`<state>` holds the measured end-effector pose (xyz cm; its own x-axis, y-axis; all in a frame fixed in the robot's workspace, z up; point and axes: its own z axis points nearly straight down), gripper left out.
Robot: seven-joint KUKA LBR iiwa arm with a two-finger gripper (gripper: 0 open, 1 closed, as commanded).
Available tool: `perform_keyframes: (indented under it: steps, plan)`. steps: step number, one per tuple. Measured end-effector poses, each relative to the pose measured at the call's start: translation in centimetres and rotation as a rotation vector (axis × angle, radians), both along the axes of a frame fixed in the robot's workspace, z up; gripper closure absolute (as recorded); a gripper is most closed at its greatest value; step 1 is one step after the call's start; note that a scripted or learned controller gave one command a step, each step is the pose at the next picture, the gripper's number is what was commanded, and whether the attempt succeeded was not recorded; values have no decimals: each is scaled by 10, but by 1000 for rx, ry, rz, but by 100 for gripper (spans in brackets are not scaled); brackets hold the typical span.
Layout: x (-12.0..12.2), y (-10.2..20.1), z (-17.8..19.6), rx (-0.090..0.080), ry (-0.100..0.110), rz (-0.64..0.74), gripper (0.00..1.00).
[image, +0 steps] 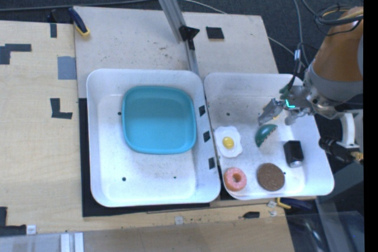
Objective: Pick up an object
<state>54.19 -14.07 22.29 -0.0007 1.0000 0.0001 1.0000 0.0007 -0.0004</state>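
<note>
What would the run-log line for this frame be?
end effector: right bin, above teal object | grasp: none seen | left bin: blue plate

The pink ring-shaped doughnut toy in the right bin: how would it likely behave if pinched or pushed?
The pink ring-shaped doughnut toy lies flat, so it will probably slide rather than roll when pushed. It looks small and thin, likely light. Its low profile near the white bin's wall may leave the end effector little to pinch.

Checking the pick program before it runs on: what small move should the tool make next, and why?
Probably a short descent onto the teal object. The tool sits just above and beside it in the right bin, nothing shows between its fingers, and the fried egg and black block lie apart.
</note>
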Motion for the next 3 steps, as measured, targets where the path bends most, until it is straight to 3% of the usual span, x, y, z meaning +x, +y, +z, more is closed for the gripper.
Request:
perform_keyframes:
  steps: [1, 3]
  plan:
    - [0, 0, 0, 0, 0, 0, 0]
    - [-4, 1, -104, 1, 4, 0, 0]
